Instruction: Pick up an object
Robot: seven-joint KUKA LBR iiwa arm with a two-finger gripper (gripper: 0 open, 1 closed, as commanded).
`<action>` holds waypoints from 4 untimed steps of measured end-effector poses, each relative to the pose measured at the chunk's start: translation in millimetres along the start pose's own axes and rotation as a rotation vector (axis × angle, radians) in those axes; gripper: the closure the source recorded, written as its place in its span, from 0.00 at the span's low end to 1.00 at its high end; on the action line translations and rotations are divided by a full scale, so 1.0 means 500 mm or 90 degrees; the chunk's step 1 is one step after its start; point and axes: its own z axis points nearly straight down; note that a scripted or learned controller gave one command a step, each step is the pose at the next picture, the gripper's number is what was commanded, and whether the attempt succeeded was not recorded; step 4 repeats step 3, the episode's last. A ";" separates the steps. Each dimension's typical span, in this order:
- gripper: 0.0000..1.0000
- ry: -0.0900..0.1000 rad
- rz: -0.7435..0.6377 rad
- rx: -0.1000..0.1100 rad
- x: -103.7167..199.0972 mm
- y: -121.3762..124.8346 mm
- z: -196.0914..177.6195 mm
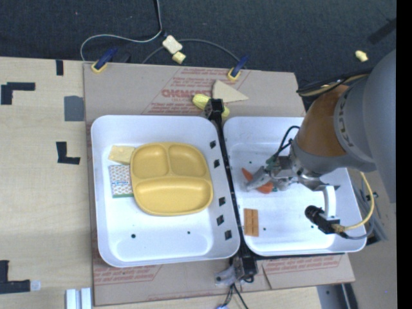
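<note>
Reaching into right bin (335, 240), end effector (261, 180) sits over orange object (264, 188); finger state unclear, cannot tell.

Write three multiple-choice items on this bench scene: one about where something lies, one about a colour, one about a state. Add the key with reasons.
1. Where is the yellow divided plate?
A. In the left bin
B. In the right bin
C. On the cardboard outside both bins

2. What colour is the small flat block in the right bin, near the divider?
A. Blue
B. Brown-orange
C. Green

3. How does the gripper stand?
A. Raised high over the left bin
B. Parked off the bench
C. Low in the right bin, at a small orange-red object

Key:
1 A: the plate lies on the floor of the left bin, beside a patterned sponge.
2 B: the block reads brown-orange against the white floor.
3 C: the gripper tip sits right by the orange-red object; whether it grips it cannot be told.
</note>
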 end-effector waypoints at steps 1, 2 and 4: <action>0.00 -0.002 -0.001 0.003 0.043 0.086 0.003; 0.00 -0.001 0.000 0.000 0.028 0.023 0.001; 1.00 -0.003 0.001 0.000 0.026 0.025 -0.019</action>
